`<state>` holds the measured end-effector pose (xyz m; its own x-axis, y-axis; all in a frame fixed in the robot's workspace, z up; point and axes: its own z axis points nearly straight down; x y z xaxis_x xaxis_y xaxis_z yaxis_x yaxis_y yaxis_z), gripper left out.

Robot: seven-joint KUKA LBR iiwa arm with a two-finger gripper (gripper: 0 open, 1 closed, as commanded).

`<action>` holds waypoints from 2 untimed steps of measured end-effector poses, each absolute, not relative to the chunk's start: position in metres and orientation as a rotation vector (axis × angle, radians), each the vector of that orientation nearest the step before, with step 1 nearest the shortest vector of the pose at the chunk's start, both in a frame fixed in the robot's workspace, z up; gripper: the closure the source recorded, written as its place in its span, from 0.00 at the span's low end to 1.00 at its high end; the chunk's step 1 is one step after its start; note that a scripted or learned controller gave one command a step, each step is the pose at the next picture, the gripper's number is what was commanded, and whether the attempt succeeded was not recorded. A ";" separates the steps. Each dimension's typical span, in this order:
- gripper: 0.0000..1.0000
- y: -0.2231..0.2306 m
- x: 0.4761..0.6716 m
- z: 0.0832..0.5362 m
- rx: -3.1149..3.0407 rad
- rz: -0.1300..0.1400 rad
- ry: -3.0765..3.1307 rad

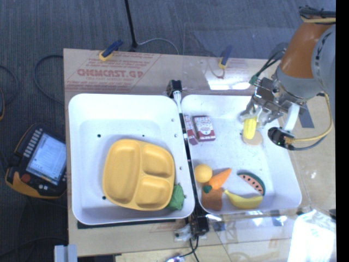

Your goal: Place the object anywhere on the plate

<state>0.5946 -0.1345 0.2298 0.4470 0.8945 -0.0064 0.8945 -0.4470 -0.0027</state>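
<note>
Right bin (283, 162): corn cob (250, 129), yellow, near the upper right, long axis running roughly up and down the view, upper end between the fingers of the gripper (254, 115), which clasp it. Also a red box (203, 128), lemon (203, 173), carrot (218, 178), banana (242, 199), watermelon slice (252, 182). Left bin (87, 119): yellow divided plate (139, 173), a green item (177, 197) at its lower right edge.
</note>
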 end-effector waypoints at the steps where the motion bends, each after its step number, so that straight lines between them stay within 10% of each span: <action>1: 1.00 -0.073 0.528 0.180 2.725 -0.018 1.583; 2: 1.00 0.009 0.542 0.182 2.762 -0.010 1.507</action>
